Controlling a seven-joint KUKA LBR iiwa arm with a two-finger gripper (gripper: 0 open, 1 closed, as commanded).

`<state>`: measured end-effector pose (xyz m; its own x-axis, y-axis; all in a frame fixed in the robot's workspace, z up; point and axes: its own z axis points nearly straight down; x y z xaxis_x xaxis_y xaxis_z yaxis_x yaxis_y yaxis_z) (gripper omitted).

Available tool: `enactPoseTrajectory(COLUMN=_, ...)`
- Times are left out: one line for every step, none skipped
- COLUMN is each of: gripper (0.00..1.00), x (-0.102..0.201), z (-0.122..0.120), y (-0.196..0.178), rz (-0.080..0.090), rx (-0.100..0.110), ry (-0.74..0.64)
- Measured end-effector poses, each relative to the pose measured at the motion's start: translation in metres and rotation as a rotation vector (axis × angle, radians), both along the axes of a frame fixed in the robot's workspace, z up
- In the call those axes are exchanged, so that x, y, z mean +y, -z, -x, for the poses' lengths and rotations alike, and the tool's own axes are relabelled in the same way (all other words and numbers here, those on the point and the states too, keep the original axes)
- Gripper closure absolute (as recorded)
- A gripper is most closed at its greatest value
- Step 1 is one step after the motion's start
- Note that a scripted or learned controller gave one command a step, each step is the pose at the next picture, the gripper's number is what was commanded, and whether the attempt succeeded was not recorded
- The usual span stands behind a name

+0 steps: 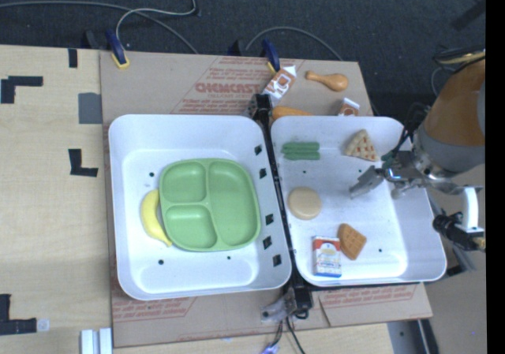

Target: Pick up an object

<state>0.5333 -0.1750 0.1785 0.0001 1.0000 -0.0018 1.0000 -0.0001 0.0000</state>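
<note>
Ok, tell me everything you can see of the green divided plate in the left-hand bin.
The green plate is a pale green, rounded-square tray that looks like plastic, split into three compartments: two on the far side, one wider on the near side. It lies flat, slightly turned, on the floor of the left bin. Nothing sits in its compartments. A yellow banana lies along its left edge, apparently touching it. The gripper is over the other bin.

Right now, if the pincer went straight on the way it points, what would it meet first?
Probably the round tan cookie. The pincer points down-left across the right bin, though its height above the floor is unclear.
</note>
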Motion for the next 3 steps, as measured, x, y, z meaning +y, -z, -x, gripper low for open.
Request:
enactPoseTrajectory(gripper=0.0, x=0.051, z=0.049, y=0.093, rz=-0.003, rx=0.0, ry=-0.001)
enactPoseTrajectory(gripper=1.0, x=0.05, z=0.048, y=0.082, rz=0.0, rx=-0.005, ry=0.001)
enactPoseTrajectory(gripper=1.0, x=0.124, z=-0.013, y=-0.006, rz=-0.002, rx=0.0, ry=-0.002)
